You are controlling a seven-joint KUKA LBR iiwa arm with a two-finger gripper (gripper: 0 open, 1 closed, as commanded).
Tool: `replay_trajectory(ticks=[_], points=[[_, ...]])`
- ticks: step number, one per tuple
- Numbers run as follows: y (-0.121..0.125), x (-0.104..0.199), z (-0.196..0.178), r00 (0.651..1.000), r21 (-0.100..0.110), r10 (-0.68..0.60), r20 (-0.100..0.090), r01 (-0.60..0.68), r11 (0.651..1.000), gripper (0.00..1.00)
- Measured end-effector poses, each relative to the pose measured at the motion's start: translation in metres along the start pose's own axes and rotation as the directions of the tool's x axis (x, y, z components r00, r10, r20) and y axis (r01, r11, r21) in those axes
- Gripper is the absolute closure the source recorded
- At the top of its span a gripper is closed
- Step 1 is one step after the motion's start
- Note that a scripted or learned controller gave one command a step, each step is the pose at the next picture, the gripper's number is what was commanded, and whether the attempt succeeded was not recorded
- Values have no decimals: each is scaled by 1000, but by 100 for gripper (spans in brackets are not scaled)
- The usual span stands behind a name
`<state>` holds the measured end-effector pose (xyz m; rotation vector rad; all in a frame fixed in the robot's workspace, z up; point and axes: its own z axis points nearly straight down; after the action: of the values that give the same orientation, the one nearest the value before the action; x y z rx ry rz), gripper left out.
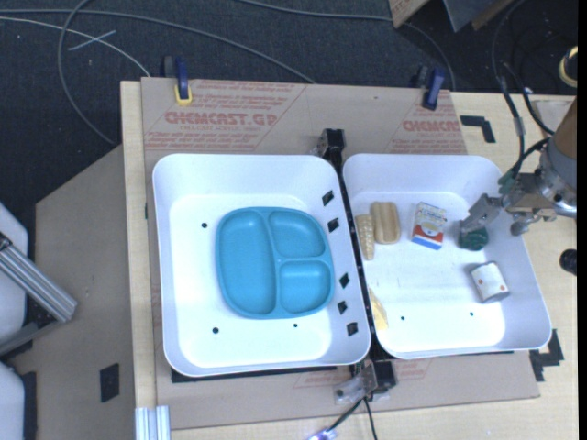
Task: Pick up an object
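Observation:
My gripper (501, 220) hangs over the right part of the right bin (440, 337), near its right wall. It is open, and nothing sits between its fingers. A small dark green object (473, 239) lies just below the left fingertip (480, 214). Left of it stands a small white, red and blue box (428, 225). A white and grey cylinder (490, 281) lies nearer the front. A tan bread-like piece (385, 221) and a pale corn-like piece (365, 236) rest by the bin's left wall. A yellow bit (378, 313) lies at the front left.
The left bin (183, 337) holds a blue divided plate (274, 262). A black divider with clips (339, 246) runs between the bins. Clamps (182, 88) (432, 90) hold the board at the back. Cables lie on the dark floor behind.

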<state>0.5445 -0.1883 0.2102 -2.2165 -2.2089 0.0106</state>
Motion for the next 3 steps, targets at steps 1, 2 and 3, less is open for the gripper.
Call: replay_trajectory(ticks=[1, 2, 3], points=[[3, 0, -7, 1000, -13, -4, 3, 4, 1000, 0], [3, -5, 37, 1000, -9, -3, 2, 3, 1000, 0], [-1, -4, 80, 1000, -7, -3, 1, 3, 1000, 0]])
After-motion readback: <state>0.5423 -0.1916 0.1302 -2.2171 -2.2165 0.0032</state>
